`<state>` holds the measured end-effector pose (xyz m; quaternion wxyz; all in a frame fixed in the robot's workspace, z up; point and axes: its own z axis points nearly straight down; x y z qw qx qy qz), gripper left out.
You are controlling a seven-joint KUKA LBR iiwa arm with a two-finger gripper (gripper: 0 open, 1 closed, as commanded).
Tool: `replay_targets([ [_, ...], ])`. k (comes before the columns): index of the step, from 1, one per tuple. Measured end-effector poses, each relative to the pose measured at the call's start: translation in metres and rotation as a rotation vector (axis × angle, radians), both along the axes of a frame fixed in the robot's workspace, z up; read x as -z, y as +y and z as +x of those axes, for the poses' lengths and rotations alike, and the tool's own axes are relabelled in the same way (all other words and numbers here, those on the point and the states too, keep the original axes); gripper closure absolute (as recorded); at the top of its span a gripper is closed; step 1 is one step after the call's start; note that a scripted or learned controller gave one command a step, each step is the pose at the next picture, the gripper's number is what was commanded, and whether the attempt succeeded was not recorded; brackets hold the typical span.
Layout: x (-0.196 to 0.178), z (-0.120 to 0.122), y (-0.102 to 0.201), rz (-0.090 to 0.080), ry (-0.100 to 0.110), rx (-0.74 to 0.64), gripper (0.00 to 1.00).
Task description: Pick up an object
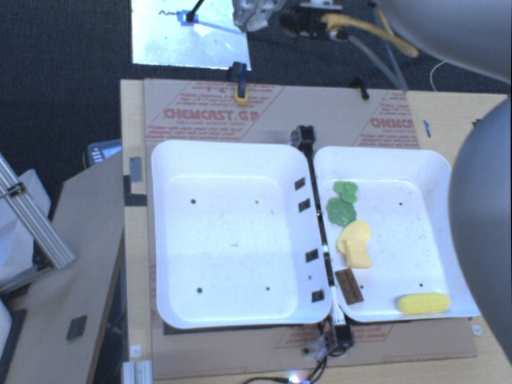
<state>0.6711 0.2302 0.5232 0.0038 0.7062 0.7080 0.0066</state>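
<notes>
The left bin (pixel 232 238) lies bare apart from a few dark specks on its floor, so nothing on that side offers itself for picking. Between the two bins runs a dark strip with clips (pixel 316 230), a ridge the arm would have to clear on any move across.

The right bin (pixel 416 214) holds everything worth taking, all crowded toward its near-left part. A green piece (pixel 344 202), leafy in shape, sits highest, just beside the divider. Below it, touching or nearly so, lies a pale yellow lump (pixel 356 245). A small brown block (pixel 349 286) rests lower against the bin's left wall, and a yellow corn cob (pixel 424 302) lies apart near the front edge.

The task looks barely begun: every object rests on the bin floor and none is lifted. The gripper (pixel 254 6) hangs at the top of the view, well apart from the bins, over a shiny metal sheet (pixel 188 22). It appears to carry nothing, though it is too blurred and cropped to tell how it is set. The whole job remains: travel, descent, grasp and lift. The wall-hugging pieces seem awkward; the corn cob stands freest.
</notes>
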Motion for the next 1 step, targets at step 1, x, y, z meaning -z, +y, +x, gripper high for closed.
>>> replay_targets([
  [1, 0.1597, -0.0464, 0.0043, -0.008, 0.031, 0.001, 1.0],
])
